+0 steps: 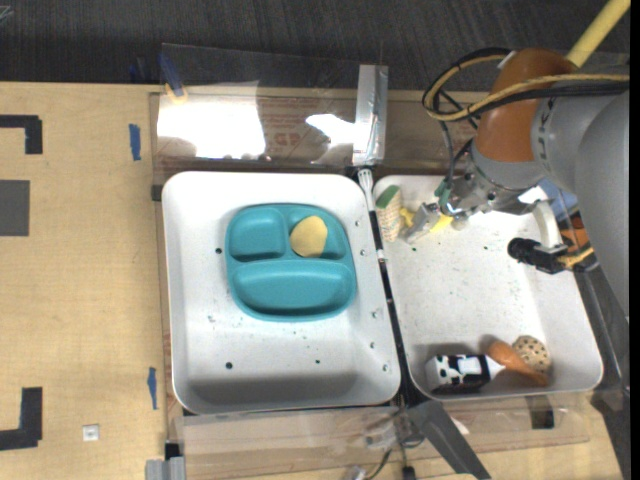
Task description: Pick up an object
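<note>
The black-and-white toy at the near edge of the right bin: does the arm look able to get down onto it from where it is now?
Probably yes. The black-and-white toy lies uncovered on the right bin floor, with open floor between it and the gripper. The orange-brown object touching its right end and the bin wall close by could crowd the fingers.

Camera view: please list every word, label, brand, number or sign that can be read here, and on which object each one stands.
None can be read.
Clear sheet behind the left bin: faint reddish print, too blurred to read.
Package in the right bin: its label is too small to read.
</note>
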{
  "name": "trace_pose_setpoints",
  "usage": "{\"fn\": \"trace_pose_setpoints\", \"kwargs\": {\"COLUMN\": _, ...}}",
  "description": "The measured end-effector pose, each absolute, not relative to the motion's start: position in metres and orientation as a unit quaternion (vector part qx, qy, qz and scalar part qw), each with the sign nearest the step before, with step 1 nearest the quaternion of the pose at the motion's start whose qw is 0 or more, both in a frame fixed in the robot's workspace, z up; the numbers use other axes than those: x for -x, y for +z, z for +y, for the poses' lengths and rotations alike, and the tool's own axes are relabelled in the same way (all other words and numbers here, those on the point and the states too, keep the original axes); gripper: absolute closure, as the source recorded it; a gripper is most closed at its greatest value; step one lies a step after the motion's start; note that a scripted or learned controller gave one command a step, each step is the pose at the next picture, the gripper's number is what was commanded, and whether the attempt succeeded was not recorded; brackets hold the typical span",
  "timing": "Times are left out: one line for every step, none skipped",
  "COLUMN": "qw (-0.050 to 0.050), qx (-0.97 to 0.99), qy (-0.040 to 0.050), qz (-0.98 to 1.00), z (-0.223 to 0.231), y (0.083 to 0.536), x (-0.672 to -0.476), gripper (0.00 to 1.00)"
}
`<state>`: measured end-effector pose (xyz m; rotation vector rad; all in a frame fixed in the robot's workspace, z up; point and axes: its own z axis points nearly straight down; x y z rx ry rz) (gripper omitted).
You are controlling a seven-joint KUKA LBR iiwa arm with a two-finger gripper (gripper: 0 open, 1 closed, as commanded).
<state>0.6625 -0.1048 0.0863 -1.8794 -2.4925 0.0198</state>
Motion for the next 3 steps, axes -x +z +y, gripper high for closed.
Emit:
{"fn": "trace_pose_setpoints", "kwargs": {"qw": 0.003, "qx": 0.602, "qy": 0.0065, "qz": -0.799, "z": -0.108, "y": 0.099, "x": -0.665, "gripper": 1.00}}
{"fn": "trace_pose_setpoints", "kwargs": {"qw": 0.003, "qx": 0.602, "qy": 0.0067, "qz": -0.799, "z": -0.107, "y": 0.098, "x": -0.664, "gripper": 0.00}}
{"fn": "trace_pose_setpoints", "kwargs": {"qw": 0.001, "qx": 0.601, "qy": 0.0057, "qz": -0.799, "z": -0.107, "y": 0.110, "x": -0.666, "gripper": 1.00}}
